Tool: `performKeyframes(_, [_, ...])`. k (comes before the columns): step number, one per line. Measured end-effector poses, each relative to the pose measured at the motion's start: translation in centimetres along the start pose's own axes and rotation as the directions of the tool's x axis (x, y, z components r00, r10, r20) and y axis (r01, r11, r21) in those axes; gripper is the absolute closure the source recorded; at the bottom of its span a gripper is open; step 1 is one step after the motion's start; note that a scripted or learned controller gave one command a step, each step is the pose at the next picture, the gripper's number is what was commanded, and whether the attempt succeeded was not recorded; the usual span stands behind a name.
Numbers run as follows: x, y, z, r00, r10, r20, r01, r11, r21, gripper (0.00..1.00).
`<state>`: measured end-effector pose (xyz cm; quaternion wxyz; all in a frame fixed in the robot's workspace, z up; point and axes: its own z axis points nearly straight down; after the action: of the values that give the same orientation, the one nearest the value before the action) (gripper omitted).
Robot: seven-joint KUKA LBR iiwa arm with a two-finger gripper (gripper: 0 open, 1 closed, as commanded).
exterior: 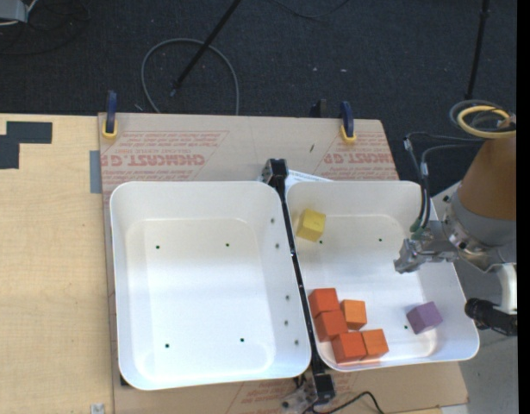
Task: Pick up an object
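In the right bin [381, 198] a yellow cube [311, 225] lies near the left wall at the back. A cluster of several orange and red blocks [346, 324] sits at the bin's front left. A purple cube [423, 316] rests near the front right corner. My gripper [408, 260] hangs over the right side of this bin, above and a little behind the purple cube, well to the right of the yellow cube. It is seen from the side, and nothing shows in it.
The left bin [127, 231] stands beside the right one, with a black divider [286, 222] between them. Two clamps [346, 128] hold the cardboard at the back. The arm's orange band [493, 175] rises at the right edge, with cables around it.
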<state>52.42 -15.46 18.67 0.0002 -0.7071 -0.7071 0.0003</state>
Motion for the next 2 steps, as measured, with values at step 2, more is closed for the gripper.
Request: performKeyframes(2, [9.9,4.0,-0.4,1.0,-0.004,-0.001,0.004,1.0,-0.008,0.0])
